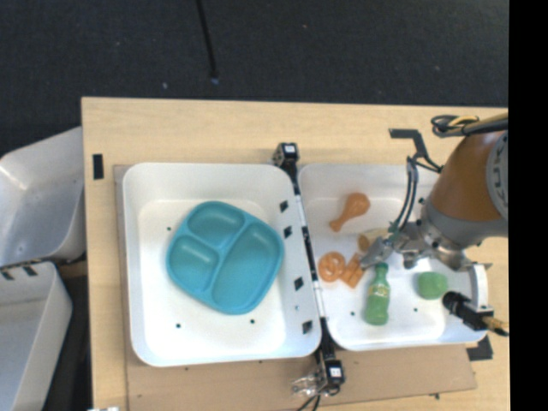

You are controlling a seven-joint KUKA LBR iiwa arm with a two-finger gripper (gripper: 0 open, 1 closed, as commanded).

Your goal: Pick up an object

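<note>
Nearest the lens: grey arm with orange band (467, 191), reaching in from the right and hanging over the right-hand shallow white bin (342, 182). Gripper (383, 253) sitting low, right above the cap end of a green plastic bottle (376, 294) lying in that bin. Can't tell whether the fingers are apart or together, too dark and small to read. Nothing visibly between them, so calling the pick not done yet.

Other candidates in the same bin: orange drumstick-shaped toy (349, 209) further back, orange ring-like piece (338, 269) just beside the bottle's left, small green lump (431, 284) off to its right. Left-hand white bin (137, 255) holding a blue divided plastic tray (225, 256), well apart from the action. Pale wooden worktop (188, 131) under it all.

Best guess: approach stage only, with closing, lifting and clearing the bin all left to do.
</note>
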